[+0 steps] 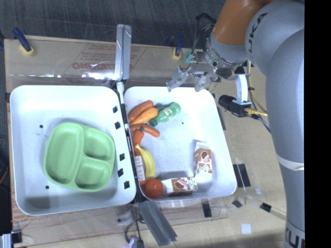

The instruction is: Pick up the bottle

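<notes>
The gripper [187,81] hangs spread wide and holding nothing over the right bin's [217,138] 12 o'clock rim, the arm [258,30] slanting in from 2 o'clock. The bottle [167,111] lies below at 7 o'clock, touching the carrots [142,112].

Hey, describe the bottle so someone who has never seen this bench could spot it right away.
Look in the right bin, toward its far left corner. The green bottle lies on its side there, against two carrots. It is the only green item in that bin; its neighbours are orange.
</notes>
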Action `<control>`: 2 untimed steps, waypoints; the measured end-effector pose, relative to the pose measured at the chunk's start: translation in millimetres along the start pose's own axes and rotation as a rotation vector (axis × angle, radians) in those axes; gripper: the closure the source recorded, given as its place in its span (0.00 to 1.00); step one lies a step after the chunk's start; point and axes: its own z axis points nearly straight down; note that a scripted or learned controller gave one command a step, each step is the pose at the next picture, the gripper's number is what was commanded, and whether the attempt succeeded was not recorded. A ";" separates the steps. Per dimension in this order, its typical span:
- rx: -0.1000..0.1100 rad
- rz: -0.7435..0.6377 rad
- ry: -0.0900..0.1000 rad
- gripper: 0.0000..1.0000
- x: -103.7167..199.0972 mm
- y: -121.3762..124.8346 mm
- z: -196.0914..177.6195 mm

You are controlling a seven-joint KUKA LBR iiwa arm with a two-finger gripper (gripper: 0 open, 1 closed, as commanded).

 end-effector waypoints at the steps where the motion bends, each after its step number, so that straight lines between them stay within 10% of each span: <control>1: 0.000 -0.021 -0.001 0.00 8.5 9.5 89.0; 2: -0.003 0.184 0.000 0.00 -25.5 10.0 168.7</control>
